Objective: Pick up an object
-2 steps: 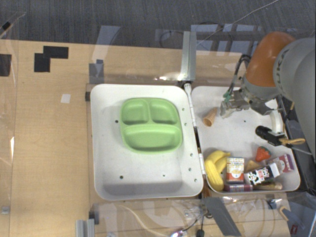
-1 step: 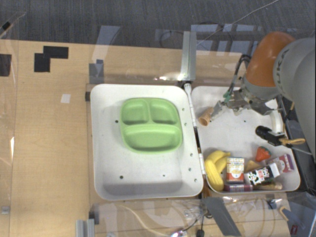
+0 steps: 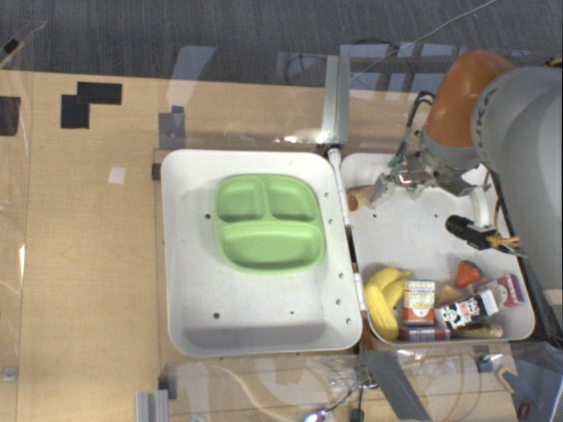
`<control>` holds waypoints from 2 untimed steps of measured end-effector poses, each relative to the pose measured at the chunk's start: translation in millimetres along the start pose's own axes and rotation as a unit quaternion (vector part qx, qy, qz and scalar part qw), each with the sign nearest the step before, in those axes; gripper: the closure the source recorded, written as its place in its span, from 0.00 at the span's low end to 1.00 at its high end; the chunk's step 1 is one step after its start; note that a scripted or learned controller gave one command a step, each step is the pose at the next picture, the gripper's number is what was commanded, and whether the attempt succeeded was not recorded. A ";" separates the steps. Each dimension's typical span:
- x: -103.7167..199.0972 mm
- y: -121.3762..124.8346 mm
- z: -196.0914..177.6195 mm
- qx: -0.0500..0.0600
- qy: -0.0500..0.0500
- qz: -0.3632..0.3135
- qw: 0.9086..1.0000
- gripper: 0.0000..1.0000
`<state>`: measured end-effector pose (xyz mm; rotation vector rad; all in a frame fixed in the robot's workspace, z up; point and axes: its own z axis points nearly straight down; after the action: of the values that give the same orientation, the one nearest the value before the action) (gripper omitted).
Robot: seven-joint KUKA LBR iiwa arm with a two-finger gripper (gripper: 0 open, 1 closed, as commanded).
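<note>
While the fingers (image 3: 393, 179) hang over the right bin (image 3: 413, 236), I cannot tell their spread

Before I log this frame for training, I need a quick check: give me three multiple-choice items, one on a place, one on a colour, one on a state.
1. Where is the green tray?
A. left bin
B. right bin
C. on the bench

2. What colour is the banana?
A. red
B. yellow
C. blue

3. How does the tray lie?
A. flat, hollows up
B. upside down
C. leaning on a wall

Key: 1 A, it sits inside the left bin. 2 B, it is yellow, in the right bin. 3 A, its three compartments face up.
</note>
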<state>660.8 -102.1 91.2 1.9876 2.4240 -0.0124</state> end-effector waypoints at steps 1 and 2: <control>-1.5 6.5 1.0 0.002 -0.003 -0.058 0.998 0.00; 18.1 -48.3 -0.3 -0.008 0.003 -0.087 0.996 0.00</control>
<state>609.9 -93.8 91.4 1.7662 2.5840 0.0111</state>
